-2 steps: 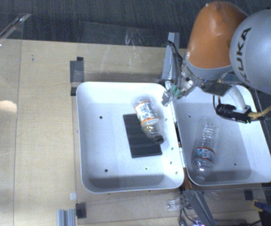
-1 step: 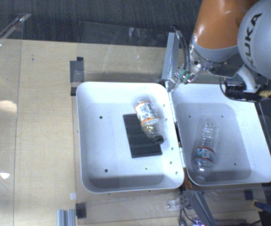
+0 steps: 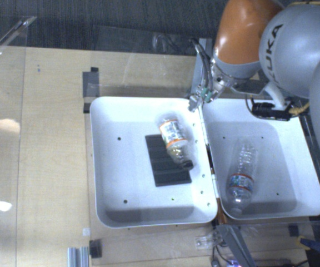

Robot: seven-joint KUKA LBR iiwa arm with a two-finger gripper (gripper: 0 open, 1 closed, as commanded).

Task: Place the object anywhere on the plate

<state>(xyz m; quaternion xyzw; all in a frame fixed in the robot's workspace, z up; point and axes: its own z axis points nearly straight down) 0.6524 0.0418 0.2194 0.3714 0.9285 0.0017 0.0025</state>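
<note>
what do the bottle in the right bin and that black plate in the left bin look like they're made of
The bottle looks like clear thin plastic: the white bin floor shows through it. The black plate looks like matte rubber or plastic, dull and ridged, though the view leaves the material open.

— Where is there room in the left bin [image 3: 111, 149]?
— On its left half. The black plate [image 3: 165, 163] and a small bottle [image 3: 174, 140] fill the middle.
— The right bin [image 3: 293, 166]?
— A clear bottle [image 3: 242, 178] lies low; the arm [image 3: 276, 38] covers the top right.
</note>
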